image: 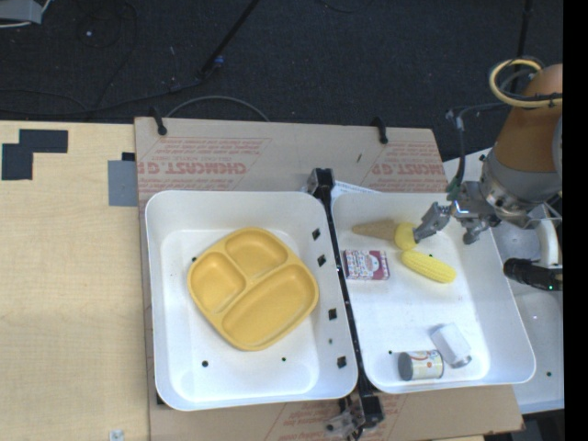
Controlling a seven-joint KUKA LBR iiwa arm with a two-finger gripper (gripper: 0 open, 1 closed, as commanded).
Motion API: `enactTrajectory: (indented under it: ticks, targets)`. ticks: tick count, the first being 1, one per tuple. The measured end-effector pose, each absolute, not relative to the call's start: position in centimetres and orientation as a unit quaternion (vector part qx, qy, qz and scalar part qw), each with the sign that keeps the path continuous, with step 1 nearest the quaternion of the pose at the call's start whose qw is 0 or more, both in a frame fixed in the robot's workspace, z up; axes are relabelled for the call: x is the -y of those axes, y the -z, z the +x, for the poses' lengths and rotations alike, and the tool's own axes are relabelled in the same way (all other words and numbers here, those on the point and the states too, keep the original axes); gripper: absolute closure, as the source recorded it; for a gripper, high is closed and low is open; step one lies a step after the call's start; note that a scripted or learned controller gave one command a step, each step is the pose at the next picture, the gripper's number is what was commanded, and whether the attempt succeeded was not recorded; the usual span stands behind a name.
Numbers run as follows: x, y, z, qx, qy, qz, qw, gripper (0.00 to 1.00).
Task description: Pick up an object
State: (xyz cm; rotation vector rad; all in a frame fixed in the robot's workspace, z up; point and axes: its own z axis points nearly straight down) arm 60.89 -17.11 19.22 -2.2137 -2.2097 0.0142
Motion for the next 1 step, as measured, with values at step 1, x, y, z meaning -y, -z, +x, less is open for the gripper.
enactTrajectory:
  ticks: [1]
  targets:
    - [17.11, -20.01, 61.20, 0.707, -0.0007, -0.707, 0.001, 0.00]
